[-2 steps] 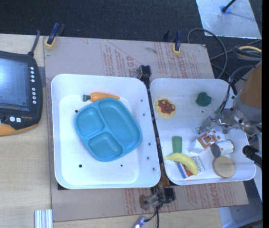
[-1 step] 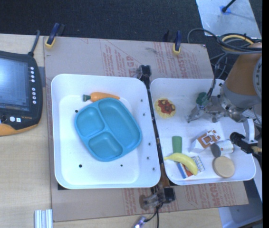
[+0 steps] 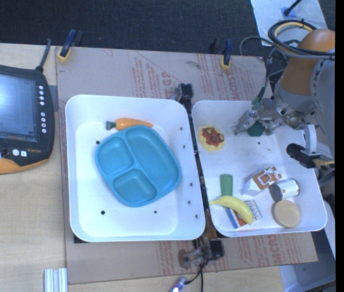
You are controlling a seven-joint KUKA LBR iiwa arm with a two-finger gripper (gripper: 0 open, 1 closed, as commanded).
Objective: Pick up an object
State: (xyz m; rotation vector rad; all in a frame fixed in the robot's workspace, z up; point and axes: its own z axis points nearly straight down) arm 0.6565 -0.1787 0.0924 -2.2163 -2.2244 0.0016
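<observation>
Right bin [image 3: 318, 224]: gripper [image 3: 254, 125] low at far side, fingers spread around a small dark green object [image 3: 256, 130]; grip unconfirmed. Also pizza toy [image 3: 211, 137], green cylinder [image 3: 226, 184], banana [image 3: 234, 207], carton [image 3: 265, 179], round tan disc [image 3: 286, 213]. Left bin [image 3: 78, 163]: 1 blue divided plate [image 3: 137, 165], carrot [image 3: 132, 124]

in the left bin [image 3: 81, 224] a blue three-part plate [image 3: 137, 165] lay flat, tilted askew, with an orange carrot [image 3: 130, 124] just beyond its far edge. in the right bin [image 3: 318, 224] a small round pizza toy [image 3: 211, 137] sat near the far left corner. toward the near side a green cylinder [image 3: 226, 184] stood beside a yellow banana [image 3: 235, 206], which lay across a flat striped packet [image 3: 249, 215]. next to them were a small orange and white carton [image 3: 265, 179], a white can on its side [image 3: 284, 189] and a tan round disc [image 3: 286, 213].
</observation>
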